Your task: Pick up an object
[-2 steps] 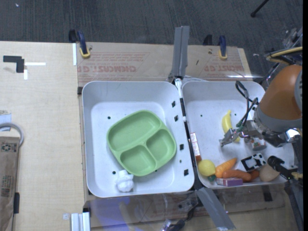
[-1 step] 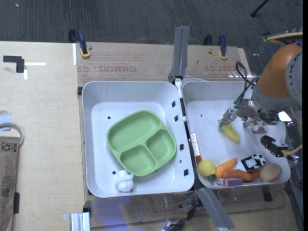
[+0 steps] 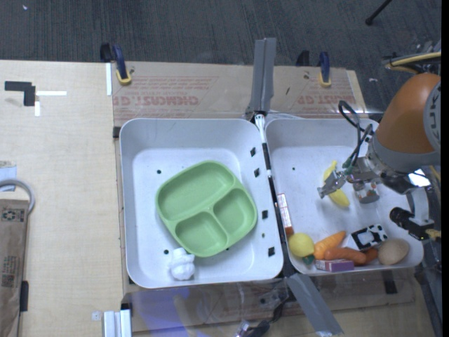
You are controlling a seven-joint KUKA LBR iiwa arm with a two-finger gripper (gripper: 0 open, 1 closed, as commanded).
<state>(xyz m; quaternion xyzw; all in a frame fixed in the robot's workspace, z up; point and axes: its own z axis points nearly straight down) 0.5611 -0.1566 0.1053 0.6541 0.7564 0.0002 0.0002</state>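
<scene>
The left bin [image 3: 133, 188] holds a green divided plate [image 3: 205, 208] and a small white lump [image 3: 182, 264] by its near wall. In the right bin [image 3: 302, 149], a lemon [image 3: 301, 244], carrot [image 3: 338, 246], pink block [image 3: 334, 265], black-and-white piece [image 3: 368, 236] and tan egg shape [image 3: 393, 251] crowd the near edge. My gripper [image 3: 344, 182] is above a yellow banana piece [image 3: 336, 187]; whether I'm clenched on it, I cannot tell.

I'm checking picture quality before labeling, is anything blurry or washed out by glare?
Camera view: even lighting, soft shadows inside the white bins; green plate is sharp; the hand over the yellow object looks slightly smeared; bluish glare along the bottom edge.
</scene>
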